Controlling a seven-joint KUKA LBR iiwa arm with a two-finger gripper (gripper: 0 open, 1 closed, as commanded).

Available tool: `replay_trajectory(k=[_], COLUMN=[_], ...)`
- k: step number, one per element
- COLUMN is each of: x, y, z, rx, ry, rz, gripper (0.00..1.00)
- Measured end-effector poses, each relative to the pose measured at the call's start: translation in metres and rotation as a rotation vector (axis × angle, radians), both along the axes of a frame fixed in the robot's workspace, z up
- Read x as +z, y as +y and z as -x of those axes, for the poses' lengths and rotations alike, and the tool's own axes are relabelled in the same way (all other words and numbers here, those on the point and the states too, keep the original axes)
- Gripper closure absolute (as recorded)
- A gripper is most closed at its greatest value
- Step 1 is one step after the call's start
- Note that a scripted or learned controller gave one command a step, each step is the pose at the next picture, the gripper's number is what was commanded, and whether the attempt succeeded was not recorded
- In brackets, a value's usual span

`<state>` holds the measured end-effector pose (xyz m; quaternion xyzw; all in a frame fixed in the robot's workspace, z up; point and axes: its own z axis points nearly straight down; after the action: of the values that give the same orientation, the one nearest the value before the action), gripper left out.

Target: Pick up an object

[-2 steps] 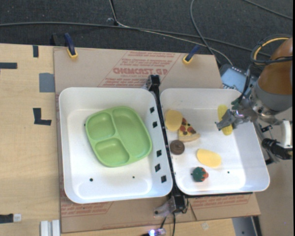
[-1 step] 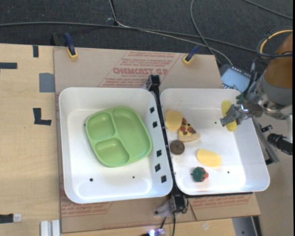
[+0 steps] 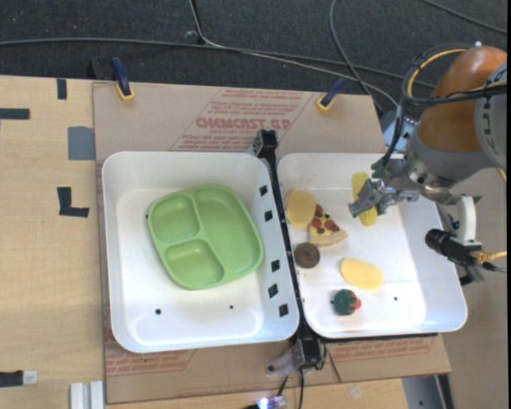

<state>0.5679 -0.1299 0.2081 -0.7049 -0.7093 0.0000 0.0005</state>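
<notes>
Two white bins sit side by side on the bench: the left bin (image 3: pixel 123 254) holds a green divided tray (image 3: pixel 205 236), and the right bin (image 3: pixel 434 301) holds small toy foods. The arm (image 3: pixel 456 109) reaches in from the right, its gripper (image 3: pixel 368 203) low over a yellow corn piece (image 3: pixel 364 196) near the bin's far side; I cannot tell how its jaws stand. Smaller still, a pizza slice (image 3: pixel 326 227) touches a yellow round (image 3: pixel 301 208), with a brown cookie (image 3: pixel 307 256), a yellow lemon shape (image 3: pixel 361 273) and a red-and-green berry (image 3: pixel 346 302) nearer the front.

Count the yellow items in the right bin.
3: a round piece near the divider, an oval piece toward the front, and a corn-like piece beside the end effector, which may hide part of it.
</notes>
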Motion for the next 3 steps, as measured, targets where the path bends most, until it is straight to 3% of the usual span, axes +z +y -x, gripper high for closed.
replay_trajectory(k=[3], x=[0.024], y=[0.166], z=[-0.029], rx=[0.002], ry=[0.000], rz=[-0.001], gripper=[1.00])
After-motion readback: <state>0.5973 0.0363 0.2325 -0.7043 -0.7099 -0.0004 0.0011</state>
